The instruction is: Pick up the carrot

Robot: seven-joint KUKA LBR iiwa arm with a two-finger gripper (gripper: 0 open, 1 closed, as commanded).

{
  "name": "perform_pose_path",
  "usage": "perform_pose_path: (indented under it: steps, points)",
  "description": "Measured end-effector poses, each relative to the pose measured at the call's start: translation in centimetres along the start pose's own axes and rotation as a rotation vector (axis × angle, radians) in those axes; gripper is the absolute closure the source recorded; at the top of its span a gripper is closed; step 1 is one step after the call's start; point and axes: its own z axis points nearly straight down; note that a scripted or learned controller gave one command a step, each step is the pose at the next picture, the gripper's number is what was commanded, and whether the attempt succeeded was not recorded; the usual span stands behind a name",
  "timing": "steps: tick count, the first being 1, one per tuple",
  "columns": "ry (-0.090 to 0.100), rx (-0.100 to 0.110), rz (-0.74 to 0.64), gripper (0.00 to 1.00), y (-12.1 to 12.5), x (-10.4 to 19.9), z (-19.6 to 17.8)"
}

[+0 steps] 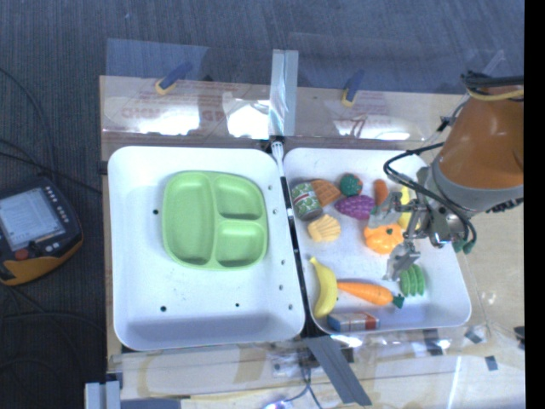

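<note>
Hovering over the right bin [464,309], the gripper [407,258] hangs just above and to the right of the carrot [366,292], nothing seen held; whether the jaws stand wide or narrow I cannot tell.

The carrot lies flat near the front edge of the right bin, an orange tapered body with its green top pointing toward the bin's right wall, its thin tip close to the banana [322,288] on its left and a small red-capped item [353,321] just in front. To take it well, I judge the gripper should come down over the thick middle of the carrot, with the jaws set across its width, staying clear of the banana and of the green pods [412,280] beside the carrot's leafy end.
</note>
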Motion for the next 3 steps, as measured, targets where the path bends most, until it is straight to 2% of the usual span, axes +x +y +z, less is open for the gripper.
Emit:
perform_pose_path:
  steps: [1, 2, 3]
  points:
    - [-0.011, 0.003, -0.008, 0.00, 1.2, 1.0, 10.7]
    - [-0.015, 0.004, -0.164, 0.00, 0.5, -8.9, 10.8]
    - [-0.010, 0.005, -0.377, 0.00, -4.4, -2.4, 10.8]
